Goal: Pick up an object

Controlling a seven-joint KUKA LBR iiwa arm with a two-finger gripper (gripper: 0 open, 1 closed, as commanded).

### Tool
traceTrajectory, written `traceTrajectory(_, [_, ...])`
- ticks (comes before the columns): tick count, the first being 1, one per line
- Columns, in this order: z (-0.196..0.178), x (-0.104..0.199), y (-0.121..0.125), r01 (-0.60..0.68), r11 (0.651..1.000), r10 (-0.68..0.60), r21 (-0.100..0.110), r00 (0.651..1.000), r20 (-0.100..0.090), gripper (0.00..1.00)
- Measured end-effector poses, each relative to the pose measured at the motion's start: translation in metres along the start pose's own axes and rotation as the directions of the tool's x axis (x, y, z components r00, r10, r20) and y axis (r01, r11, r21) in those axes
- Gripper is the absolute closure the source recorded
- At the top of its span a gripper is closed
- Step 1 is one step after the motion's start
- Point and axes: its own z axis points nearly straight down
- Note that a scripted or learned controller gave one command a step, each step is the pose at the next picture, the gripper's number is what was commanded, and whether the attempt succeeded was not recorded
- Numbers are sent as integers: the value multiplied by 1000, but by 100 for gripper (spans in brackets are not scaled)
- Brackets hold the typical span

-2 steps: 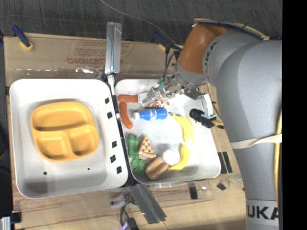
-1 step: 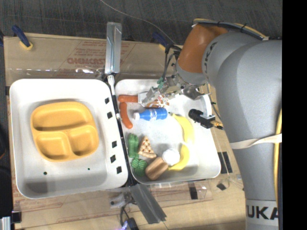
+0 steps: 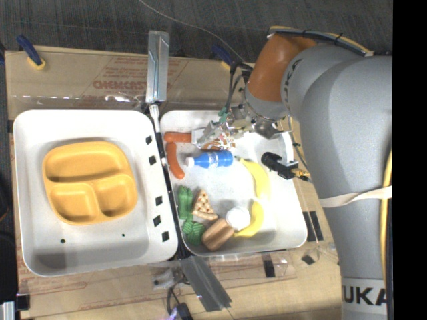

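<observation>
My claw (image 3: 223, 131) hangs low over the right bin (image 3: 288, 229), at its far end, above a blue bottle (image 3: 212, 159) lying on its side; I cannot tell its grip. The left bin (image 3: 27, 179) holds a yellow tray (image 3: 89, 180).

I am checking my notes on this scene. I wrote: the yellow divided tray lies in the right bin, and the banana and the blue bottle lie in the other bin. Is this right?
Not quite. The camera view shows the yellow divided tray in the left bin, not the right one. The banana and the blue bottle lie in the other bin, the right bin.
</observation>
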Motion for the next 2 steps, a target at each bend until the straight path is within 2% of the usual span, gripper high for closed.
traceTrajectory(1, [1,1,0,-24,1000,24,2,1000,-1,0])
traceTrajectory(2, [-24,31,-17,111,994,-111,8,994,-11,0])
